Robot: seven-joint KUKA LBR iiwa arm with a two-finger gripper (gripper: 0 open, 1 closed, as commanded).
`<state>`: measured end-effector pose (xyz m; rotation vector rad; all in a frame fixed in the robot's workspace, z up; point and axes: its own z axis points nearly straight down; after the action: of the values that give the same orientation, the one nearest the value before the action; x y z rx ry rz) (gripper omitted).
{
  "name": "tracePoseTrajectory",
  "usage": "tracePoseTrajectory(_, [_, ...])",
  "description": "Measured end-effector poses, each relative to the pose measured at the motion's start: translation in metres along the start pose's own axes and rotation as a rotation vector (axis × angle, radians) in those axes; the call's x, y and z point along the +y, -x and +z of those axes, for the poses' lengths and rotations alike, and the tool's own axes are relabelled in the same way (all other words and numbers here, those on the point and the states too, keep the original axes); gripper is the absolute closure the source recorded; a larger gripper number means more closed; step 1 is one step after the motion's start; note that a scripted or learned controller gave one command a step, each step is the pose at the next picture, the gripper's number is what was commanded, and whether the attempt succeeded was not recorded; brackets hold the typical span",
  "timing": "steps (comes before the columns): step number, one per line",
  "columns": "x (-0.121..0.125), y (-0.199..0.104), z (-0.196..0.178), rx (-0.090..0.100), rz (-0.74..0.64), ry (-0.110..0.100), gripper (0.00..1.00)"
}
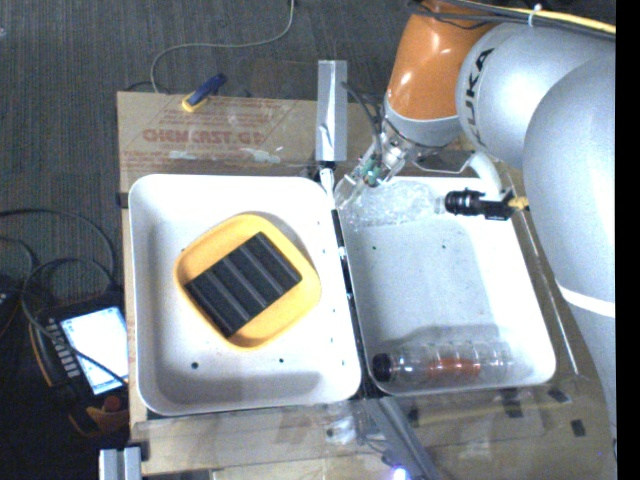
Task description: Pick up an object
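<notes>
A yellow pad with a black ribbed top (248, 279) lies flat in the left bin (160, 378). A clear plastic bottle with a dark cap (445, 364) lies on its side along the near wall of the right bin (450, 268). A crumpled clear plastic piece (400, 204) rests in the right bin's far left corner. My gripper (372, 173) hangs at that corner, just above the far edge of the clear plastic, under the orange wrist band (430, 63). The arm's bulk hides the right side of the bench.
A metal post (331, 118) stands behind the gap between the bins, close to the gripper. A blue and yellow tool (203, 90) lies on the cardboard sheet (220, 133) behind the left bin. A lit tablet (92, 348) and cables sit on the floor at left.
</notes>
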<state>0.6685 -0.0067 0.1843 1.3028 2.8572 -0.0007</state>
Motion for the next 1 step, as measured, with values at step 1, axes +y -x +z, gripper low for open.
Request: tracePoseTrajectory(1, [0.0154,-0.0449,-0.0040,0.000,-0.345,0.001,1.00])
